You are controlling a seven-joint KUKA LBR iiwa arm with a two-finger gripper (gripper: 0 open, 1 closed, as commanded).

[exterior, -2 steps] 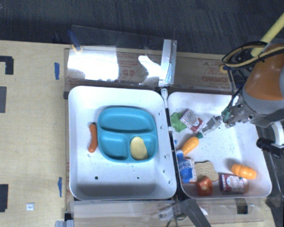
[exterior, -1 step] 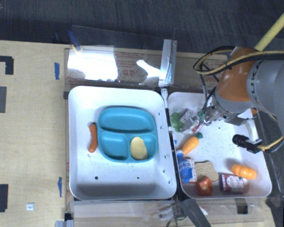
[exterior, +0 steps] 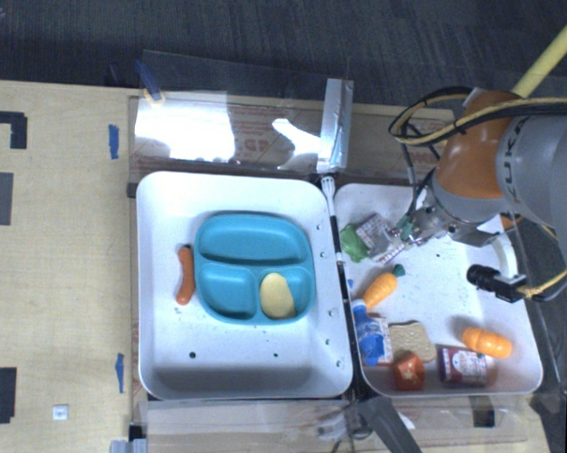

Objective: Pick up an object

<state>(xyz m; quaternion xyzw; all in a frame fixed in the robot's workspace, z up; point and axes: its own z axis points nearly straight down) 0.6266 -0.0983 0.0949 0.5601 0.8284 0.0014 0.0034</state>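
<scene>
**Carrot near the gripper, grasp at risk**

Camera view: carrot [exterior: 381,289] is seen in the right bin [exterior: 530,372], just below the gripper [exterior: 402,234]; its closure cannot be told. The neighbouring green object [exterior: 361,236] could be caught instead.

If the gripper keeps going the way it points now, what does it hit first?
Most likely the green item in the right bin: the gripper points toward the left of the view, right at it. Depth is unclear.
</scene>
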